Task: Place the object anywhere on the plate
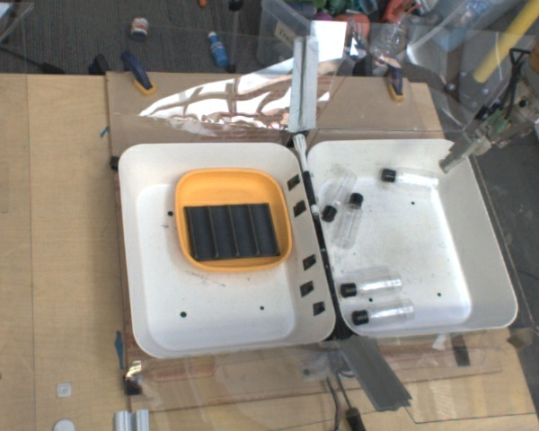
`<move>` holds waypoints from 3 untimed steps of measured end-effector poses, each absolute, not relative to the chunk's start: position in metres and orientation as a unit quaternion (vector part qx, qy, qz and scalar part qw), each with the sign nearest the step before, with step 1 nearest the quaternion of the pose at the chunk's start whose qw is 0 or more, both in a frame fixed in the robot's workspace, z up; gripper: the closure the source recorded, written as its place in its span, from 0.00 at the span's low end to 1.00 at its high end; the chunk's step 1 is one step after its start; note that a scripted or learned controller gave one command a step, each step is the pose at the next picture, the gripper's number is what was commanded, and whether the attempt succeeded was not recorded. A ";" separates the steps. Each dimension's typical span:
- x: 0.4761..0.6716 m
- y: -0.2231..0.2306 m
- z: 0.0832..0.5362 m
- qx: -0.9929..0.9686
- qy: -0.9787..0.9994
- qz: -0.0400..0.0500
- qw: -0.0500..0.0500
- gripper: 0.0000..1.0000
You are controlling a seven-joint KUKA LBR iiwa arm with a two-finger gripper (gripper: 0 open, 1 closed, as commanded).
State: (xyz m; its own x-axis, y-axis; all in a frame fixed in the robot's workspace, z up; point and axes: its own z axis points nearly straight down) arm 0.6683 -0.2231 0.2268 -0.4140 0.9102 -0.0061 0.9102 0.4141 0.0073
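Wide wooden counter (45, 241) under everything, and on it two shallow white bins sit side by side, touching along the middle seam. The left bin (153, 312) carries the orange plate (232, 187), a rounded square with a dark ribbed insert (231, 231) lying flat inside it, five or so grooves running front to back. The right bin (449, 259) holds the loose pieces: clear vials with black caps, scattered. One vial (407, 177) lies near the bin's far right corner, cap pointing left. Two more (341, 206) sit close together near the divider, tilted, one almost on top of the other. Down at the near edge, a pair lies parallel: one vial (374, 286) just above another (383, 312), both with caps toward the divider. None of them is on the plate; all sit in the right bin, well apart from it.

The arm comes in at the upper right, and the claw (455, 157) hangs over the right bin's far right corner, just beside the vial there. Whether the claw is spread or pressed together, I cannot tell; it's too small and blurred. Nothing is visible between its tips.

Beyond the bins, a clear tub (359, 3) of coloured odds and ends sits on the floor.
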 end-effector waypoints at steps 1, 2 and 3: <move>0.669 -0.221 0.232 0.515 0.857 0.001 0.005 0.00; 0.668 -0.198 0.220 0.311 0.950 0.001 0.002 0.00; 0.662 -0.191 0.225 0.256 0.967 0.001 0.002 0.00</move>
